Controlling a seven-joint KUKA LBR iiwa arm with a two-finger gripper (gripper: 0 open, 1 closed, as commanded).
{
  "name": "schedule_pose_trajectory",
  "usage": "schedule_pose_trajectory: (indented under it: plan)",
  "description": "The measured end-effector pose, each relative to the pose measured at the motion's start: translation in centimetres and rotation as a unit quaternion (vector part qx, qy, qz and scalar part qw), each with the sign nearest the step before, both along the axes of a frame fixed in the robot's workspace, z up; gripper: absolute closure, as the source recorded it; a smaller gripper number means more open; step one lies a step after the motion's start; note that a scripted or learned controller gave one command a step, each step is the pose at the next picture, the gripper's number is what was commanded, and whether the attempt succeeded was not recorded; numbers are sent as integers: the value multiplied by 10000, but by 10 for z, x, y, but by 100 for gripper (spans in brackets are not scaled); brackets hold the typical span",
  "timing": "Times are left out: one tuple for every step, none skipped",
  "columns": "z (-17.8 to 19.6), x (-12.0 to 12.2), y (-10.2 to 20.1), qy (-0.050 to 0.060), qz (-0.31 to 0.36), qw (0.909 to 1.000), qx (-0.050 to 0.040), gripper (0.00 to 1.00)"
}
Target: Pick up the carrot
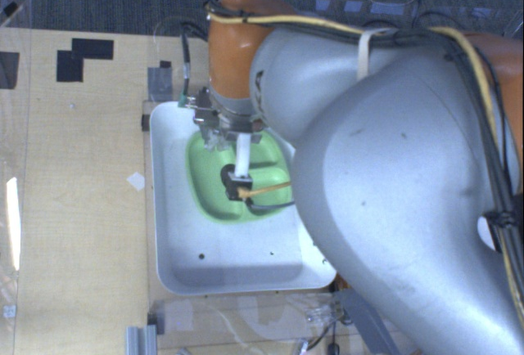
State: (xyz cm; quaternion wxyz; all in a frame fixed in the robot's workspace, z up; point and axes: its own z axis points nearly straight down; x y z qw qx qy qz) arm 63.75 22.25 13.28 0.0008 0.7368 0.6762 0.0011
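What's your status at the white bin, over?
Gripper low over pale green rounded object in shallow white bin. Carrot unconfirmed. Grey arm masks bin's right side.

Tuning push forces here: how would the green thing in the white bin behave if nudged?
The green thing looks like a shallow, smooth, rounded dish, so it is probably stiff and light. Lying low in the white bin, it would likely slide rather than tip. Its smooth surface may be slippery to grip.
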Motion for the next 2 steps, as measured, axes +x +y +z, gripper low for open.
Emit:
schedule_pose_trajectory:
  plan:
    - [10, 1, 2, -16, 47, 10000, -1, 100]
    - [101, -16, 13, -5, -1301, 9915, 10, 100]
